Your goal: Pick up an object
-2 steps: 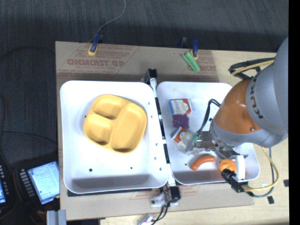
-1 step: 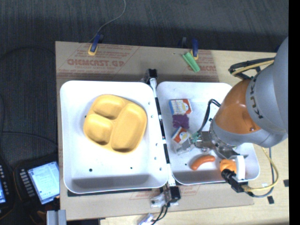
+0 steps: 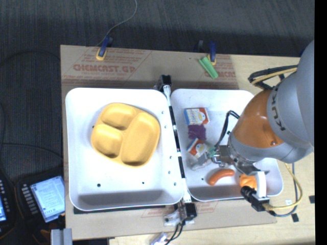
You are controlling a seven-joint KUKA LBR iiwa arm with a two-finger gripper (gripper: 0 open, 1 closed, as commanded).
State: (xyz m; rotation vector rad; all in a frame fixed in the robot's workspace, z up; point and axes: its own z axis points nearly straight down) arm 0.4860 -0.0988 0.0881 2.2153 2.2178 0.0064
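We see the tool [image 3: 220, 156] low in the right bin [image 3: 265, 188], can't tell its grip state from here. An orange sausage [image 3: 220, 176] lies just below it, with a small box [image 3: 196, 116] and purple bit [image 3: 196, 132] further up.

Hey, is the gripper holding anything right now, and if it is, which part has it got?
It cannot be told. The gripper sits low in the right bin among the small items, beside the orange sausage-shaped toy, hidden under the wrist.
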